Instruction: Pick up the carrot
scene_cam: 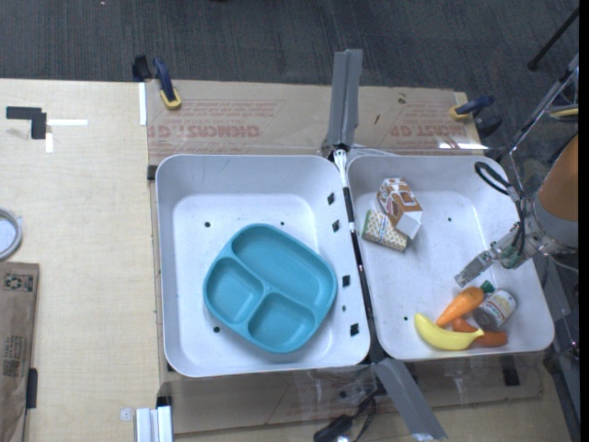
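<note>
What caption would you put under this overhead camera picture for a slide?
Robot gripper poised just above the carrot, beside a banana in the right bin; a blue plate lies in the left bin.

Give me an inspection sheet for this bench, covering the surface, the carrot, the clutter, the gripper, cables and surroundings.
Surface: two white bins side by side, left bin and right bin, on a cardboard-covered bench.
Job's things: carrot lies in the right bin's near corner, against the banana and small jar.
Clutter: blue divided plate in the left bin; small cartons at the far side of the right bin; a second orange piece beside the banana.
Gripper: gripper sits just above the carrot, not holding it; finger state unclear.
Cables: black cables at the right bin's far right corner.
Surroundings: clamps on the cardboard edge, dark carpet beyond.
</note>
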Tool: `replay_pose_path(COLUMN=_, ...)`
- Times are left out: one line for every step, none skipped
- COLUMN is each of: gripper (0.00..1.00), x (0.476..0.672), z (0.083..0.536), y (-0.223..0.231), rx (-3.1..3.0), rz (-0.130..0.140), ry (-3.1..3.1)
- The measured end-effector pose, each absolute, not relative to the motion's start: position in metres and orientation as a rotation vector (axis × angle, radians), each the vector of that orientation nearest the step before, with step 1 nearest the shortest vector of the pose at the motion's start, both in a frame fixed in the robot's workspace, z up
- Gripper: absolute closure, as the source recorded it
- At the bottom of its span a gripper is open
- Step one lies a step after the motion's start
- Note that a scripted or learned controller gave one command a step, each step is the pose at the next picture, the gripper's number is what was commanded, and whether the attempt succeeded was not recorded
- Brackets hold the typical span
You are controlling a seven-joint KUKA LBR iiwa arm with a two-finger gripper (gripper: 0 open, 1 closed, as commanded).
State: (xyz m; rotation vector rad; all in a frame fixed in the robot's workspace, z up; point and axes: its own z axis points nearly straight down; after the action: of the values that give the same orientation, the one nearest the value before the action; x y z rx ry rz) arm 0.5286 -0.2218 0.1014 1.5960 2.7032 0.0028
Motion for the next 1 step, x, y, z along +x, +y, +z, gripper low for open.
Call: replay_pose_path(gripper=0.00, x=0.4859, z=0.0913, y=-0.2111, rx=1.902, rz=0.001, ry=2.503)
